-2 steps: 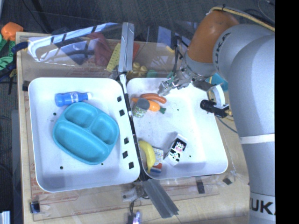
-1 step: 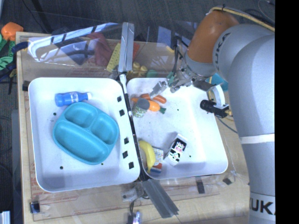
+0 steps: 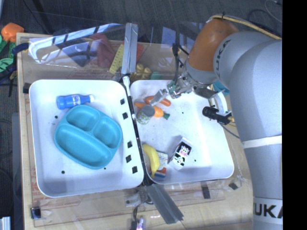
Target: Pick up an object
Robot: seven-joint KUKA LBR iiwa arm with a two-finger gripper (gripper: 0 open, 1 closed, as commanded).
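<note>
Overhead, the grey arm (image 3: pixel 249 95) is seen reaching in over the right bin (image 3: pixel 211 152), beside which the left bin (image 3: pixel 38 143) carries a blue divided plate (image 3: pixel 88 135) near its middle and a blue bottle (image 3: pixel 73 100) toward its far edge. Near the right bin's far-left corner a small heap is found: an orange carrot-like piece (image 3: pixel 156 100) and a greyish lump (image 3: pixel 145 113). A banana (image 3: pixel 152 158) and a black-and-white carton (image 3: pixel 182 153) are set by the near edge. The gripper (image 3: pixel 173 90) is placed just beside the carrot piece, which lies to its lower left with its long axis roughly across the bin. Whether anything is clasped cannot be told.
</note>
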